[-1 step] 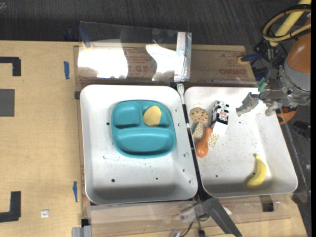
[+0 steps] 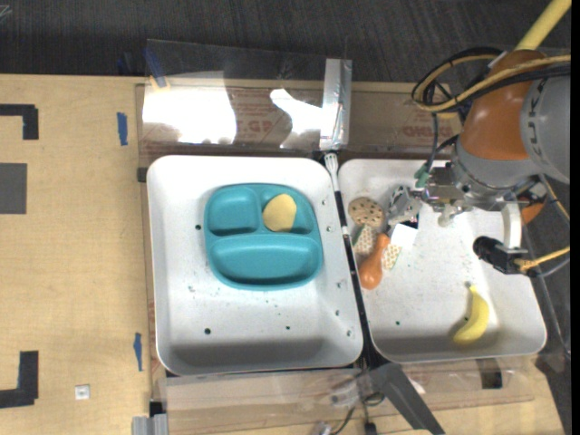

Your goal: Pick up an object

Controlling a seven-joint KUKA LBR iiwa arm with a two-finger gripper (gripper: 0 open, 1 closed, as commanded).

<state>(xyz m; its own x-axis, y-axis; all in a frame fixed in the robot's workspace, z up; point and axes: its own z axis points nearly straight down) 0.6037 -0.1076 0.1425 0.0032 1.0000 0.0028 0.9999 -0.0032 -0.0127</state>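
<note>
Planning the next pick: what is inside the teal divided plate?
A yellow, lemon-like item sits in the upper right compartment of the teal plate. The other two compartments look bare; whatever lies under the plate is covered.

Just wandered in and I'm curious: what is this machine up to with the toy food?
A robot arm reaches into the right bin, its gripper low by a carrot and a round cookie. A banana lies nearer the front. In the left bin, a teal divided plate holds a yellow lemon-like piece.
</note>
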